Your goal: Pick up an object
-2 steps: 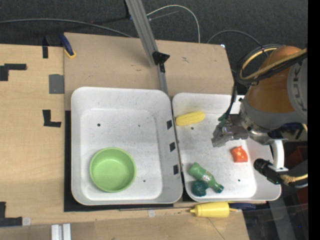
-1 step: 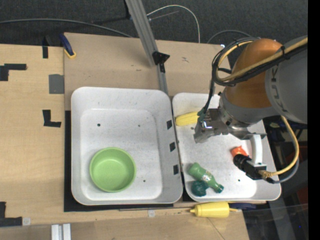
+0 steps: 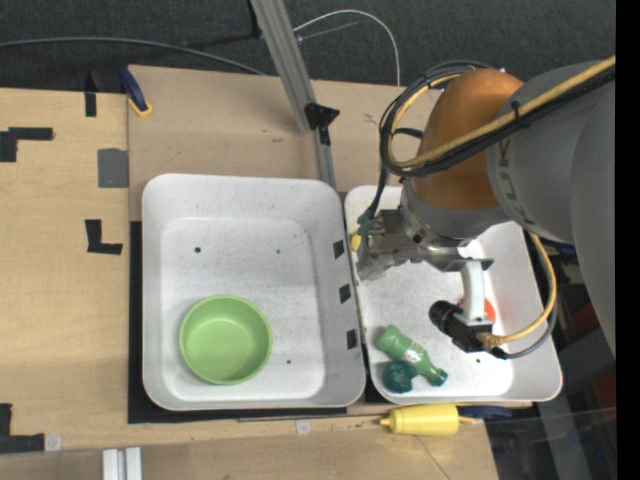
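Bottle [image 3: 410,354] beside gripper [image 3: 372,258]; bowl [image 3: 225,339] apart

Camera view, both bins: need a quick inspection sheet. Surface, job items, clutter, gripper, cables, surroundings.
Surface: wooden bench bearing left bin and right bin, side by side.
Job's things: green bowl in the left bin's near corner; green bottle lying in the right bin's near part.
Clutter: yellow object on the bench just outside the right bin's near rim.
Gripper: gripper low over the right bin's left side; fingers hidden.
Cables: yellow cable looping by the wrist.
Surroundings: black tape marks on the bench, metal pole beyond the bins.
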